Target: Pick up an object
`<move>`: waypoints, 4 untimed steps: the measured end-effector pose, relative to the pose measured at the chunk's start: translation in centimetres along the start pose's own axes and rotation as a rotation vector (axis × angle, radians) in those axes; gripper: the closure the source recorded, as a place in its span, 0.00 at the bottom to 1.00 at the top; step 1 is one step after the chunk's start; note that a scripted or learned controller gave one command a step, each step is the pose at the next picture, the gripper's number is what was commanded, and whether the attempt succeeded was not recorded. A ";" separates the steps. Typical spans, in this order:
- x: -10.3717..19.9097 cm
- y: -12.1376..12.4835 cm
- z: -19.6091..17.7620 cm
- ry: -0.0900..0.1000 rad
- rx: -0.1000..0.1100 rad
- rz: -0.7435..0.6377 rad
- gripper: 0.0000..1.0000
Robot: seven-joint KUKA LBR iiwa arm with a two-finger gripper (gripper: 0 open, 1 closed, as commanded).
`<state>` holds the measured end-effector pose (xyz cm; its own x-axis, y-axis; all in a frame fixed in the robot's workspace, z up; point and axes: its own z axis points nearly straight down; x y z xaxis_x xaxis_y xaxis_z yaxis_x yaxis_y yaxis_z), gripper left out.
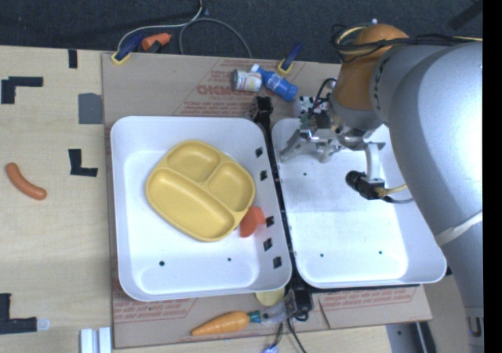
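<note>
Two candidates sit in the left bin (125,210): a yellow divided plate (200,188), smooth plastic, three compartments, long axis running from that bin's far-left toward its near-right, and a small orange-red piece (251,222) touching the plate's near-right edge. Gripper (318,136) is low at the far-left corner of the right bin (353,257), just beside the divider. Both candidates lie across the divider, toward the near-left from it (orange piece nearer). Can't tell whether the fingers are released or clenched. Nothing seen held.
</note>
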<state>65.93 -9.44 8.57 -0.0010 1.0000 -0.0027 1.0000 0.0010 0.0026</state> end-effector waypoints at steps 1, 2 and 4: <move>0.0 -2.1 -0.1 0.000 -0.002 -0.001 0.00; -0.9 1.1 0.0 0.002 0.000 -0.002 0.00; -1.0 1.0 -1.0 -0.001 0.000 -0.003 0.00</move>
<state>66.92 -10.39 9.54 -0.0036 1.0000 -0.0038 1.0000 0.0036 0.0025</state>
